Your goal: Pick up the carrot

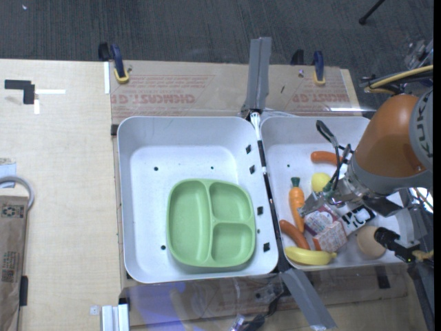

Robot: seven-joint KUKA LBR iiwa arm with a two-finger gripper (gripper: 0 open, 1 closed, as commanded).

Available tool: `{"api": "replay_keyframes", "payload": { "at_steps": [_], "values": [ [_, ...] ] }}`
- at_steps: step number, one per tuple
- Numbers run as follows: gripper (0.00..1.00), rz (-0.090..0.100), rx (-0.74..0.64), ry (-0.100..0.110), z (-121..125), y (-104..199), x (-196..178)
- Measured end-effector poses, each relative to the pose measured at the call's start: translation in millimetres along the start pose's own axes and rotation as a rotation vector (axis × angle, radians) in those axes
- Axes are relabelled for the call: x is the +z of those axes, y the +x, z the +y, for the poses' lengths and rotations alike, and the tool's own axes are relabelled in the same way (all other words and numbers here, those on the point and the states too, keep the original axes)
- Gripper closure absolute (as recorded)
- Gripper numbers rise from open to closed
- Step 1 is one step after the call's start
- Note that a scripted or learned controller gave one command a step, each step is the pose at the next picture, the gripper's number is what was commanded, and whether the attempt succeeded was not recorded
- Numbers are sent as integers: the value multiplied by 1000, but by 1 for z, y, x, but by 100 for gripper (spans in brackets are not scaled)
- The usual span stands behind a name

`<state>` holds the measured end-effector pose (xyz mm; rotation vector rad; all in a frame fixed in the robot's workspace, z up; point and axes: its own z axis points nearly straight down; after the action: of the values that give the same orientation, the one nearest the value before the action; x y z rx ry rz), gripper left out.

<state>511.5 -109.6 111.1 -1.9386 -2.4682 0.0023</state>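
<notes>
Pale wood made up the bench (62,185), and at its far left edge lay a brown paper bag (12,243). Moving right, the left bin (138,143) held a green divided plate (211,223), three compartments, sitting toward the near right corner of that bin. A grey divider post (258,74) rose at the back between the two bins.

Over into the right bin (289,133) and it got busy. The carrot (296,205) lay near the bin's left wall, long axis running roughly front to back in the view, green stem end pointing to the far side, orange tip pointing near and leaning a touch to the right. Just below it sat a red-orange sausage-shaped item (295,234), angled down to the right, and at the near wall a yellow banana (309,256) lay crosswise. A lemon-yellow round piece (320,182) was just right of the carrot's top, and a second orange sausage shape (325,158) lay behind it.

The gripper (329,198) hung low in the middle of the bin, right of the carrot and apart from it, above a crinkly red-and-white packet (325,229). Whether it was spread or pressed together, I could not tell; the dark hardware blurred together there. Nothing was visibly pinched. A tan egg-like object (370,243) sat further right, and the arm's orange band (389,143) bulked over the bin's right side.
</notes>
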Motion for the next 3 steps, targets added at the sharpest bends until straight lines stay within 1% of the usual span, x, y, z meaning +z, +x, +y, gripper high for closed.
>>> {"api": "replay_keyframes", "payload": {
  "at_steps": [1,2,3],
  "values": [
    [0,-2,-44,-2,17,52,-80],
    [0,-1,-77,-1,-1,11,20],
    [100,-1,-74,-2,-1,10,11]
  ]
}}
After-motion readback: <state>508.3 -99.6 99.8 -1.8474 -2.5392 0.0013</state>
